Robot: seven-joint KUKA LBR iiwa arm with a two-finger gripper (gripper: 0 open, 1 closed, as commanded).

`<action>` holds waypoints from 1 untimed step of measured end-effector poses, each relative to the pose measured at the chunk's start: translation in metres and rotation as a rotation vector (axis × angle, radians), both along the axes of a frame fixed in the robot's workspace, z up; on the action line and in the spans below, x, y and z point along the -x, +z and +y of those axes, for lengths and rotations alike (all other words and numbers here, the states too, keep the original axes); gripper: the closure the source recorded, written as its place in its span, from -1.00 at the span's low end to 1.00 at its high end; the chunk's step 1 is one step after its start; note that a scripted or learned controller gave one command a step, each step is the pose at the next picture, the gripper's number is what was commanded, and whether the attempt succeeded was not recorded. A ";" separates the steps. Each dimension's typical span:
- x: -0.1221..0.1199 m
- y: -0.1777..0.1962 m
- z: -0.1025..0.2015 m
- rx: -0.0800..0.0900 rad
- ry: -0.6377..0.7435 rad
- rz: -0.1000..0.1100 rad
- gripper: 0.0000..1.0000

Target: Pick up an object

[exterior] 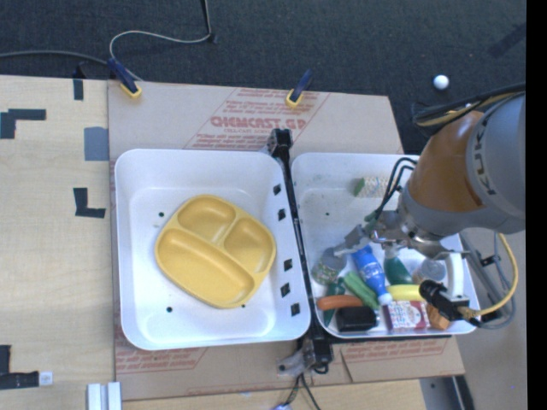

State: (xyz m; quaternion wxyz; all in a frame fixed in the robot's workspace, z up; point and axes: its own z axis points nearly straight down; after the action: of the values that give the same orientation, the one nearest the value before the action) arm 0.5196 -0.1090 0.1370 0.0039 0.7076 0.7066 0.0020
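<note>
- Gripper (382, 239) hung low over the right bin (342, 173), at about four o'clock from the middle of the view; whether it was clenched, released or grasping anything could not be told.
- Behind it, the grey arm (504, 169) with its orange band (444, 173) came in from three o'clock.
- Just below the gripper, toward six o'clock, lay a blue bottle (370, 268) with a white cap, tilted, touching a green piece (359, 286) beside it.
- At seven o'clock from the bottle lay an orange carrot (339, 301), and just beneath that a black block (355, 319).
- At five o'clock from the bottle sat a yellow piece (408, 292) and a red-and-white packet (406, 316) against the bin's near wall.
- Near the bin's far wall, at twelve o'clock from the gripper, rested a small pale packet (370, 185), well apart from the heap.
- Over in the left bin (137, 314), at nine o'clock, a yellow divided tray (215, 249) lay flat and alone.
</note>
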 end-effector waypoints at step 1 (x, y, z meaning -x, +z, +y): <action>0.000 0.009 0.001 -0.002 0.000 0.001 1.00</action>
State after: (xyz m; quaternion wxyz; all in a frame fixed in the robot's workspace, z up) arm 0.5198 -0.1081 0.1462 0.0030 0.7075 0.7067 0.0023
